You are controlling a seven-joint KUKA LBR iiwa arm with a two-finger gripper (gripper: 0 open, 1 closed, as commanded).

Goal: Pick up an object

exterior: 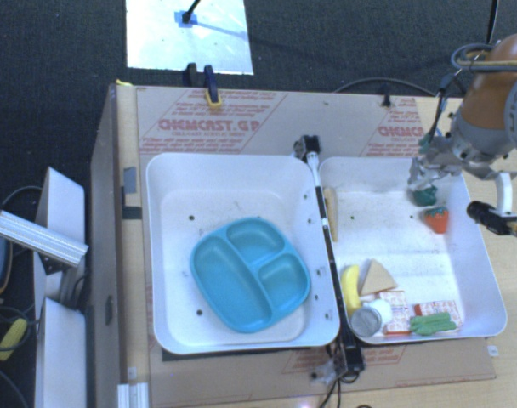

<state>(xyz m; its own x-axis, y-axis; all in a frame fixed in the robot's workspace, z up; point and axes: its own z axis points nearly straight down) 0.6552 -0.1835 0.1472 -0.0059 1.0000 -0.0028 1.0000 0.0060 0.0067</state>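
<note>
End effector (426, 183) sits low over the far right part of the right bin (488, 287), at the end of the grey arm (488, 117) with its orange band, which reaches in from the right. Directly beneath its tip lies a small dark green object (425, 197); it looks to be touching the tip, though whether the thing is actually gripped cannot be told from this slanted view. Just beside it, toward the near right, rests a small orange object (438, 219) with a green top. Along the bin's near edge are a yellow banana-like piece (350, 288), a tan wedge (376, 276), a round silver can (366, 320), a red-and-white packet (397, 313) and a green toy (433, 322). A pale stick-shaped item (331, 213) lies against the divider. Left bin (169, 228) holds a blue divided plate (251, 273), well apart from the arm. Both bins rest on a cardboard-covered surface (241, 121).
</note>
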